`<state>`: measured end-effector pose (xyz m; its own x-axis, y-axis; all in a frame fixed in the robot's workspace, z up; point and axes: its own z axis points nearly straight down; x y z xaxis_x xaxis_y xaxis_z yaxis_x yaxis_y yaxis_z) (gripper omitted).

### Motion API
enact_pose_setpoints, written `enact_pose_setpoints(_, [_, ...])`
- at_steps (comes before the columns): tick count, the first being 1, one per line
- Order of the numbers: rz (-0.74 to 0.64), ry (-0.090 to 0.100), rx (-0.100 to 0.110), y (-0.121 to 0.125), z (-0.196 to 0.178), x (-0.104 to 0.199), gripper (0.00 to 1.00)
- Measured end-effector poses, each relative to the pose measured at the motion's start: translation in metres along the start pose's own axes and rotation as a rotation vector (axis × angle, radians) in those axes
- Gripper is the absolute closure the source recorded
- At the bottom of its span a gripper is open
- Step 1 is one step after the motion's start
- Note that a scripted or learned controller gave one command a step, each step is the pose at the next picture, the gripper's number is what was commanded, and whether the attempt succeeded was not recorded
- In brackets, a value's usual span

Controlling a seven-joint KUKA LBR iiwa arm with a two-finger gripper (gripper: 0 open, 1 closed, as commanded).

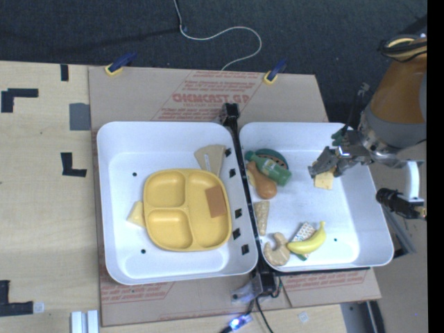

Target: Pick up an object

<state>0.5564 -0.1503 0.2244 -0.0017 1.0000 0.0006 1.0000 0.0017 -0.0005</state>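
Observation:
My gripper (325, 171) hangs over the upper right part of the right bin (361, 252), reaching in from the right. A small pale yellow block (323, 180) sits between its dark fingertips, and the fingers are shut on it. Elsewhere in that bin, a green bottle (269, 165) and an orange-brown carrot-like piece (262, 182) lie by the left wall. A banana (309, 238), a tan pretzel-like piece (275, 250) and a speckled cracker wedge (261, 216) lie toward the front.
The left bin (114, 186) holds a yellow divided plate (182, 210) with a brown slab (216, 201) on it. A tan wedge (211, 158) lies behind the plate and a pale wedge (135, 214) to its left. A black divider (239, 186) separates the bins.

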Motion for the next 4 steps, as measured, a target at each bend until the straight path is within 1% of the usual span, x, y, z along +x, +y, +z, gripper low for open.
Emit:
enact_pose_setpoints(1, [-0.005, 0.001, 0.000, 0.020, -0.009, 0.049, 1.00])
enact_pose_setpoints(3, [-0.006, 0.001, 0.000, 0.075, 0.010, 0.157, 1.00])
enact_pose_setpoints(4, [-0.001, 0.000, 0.000, 0.076, -0.009, 0.156, 1.00])
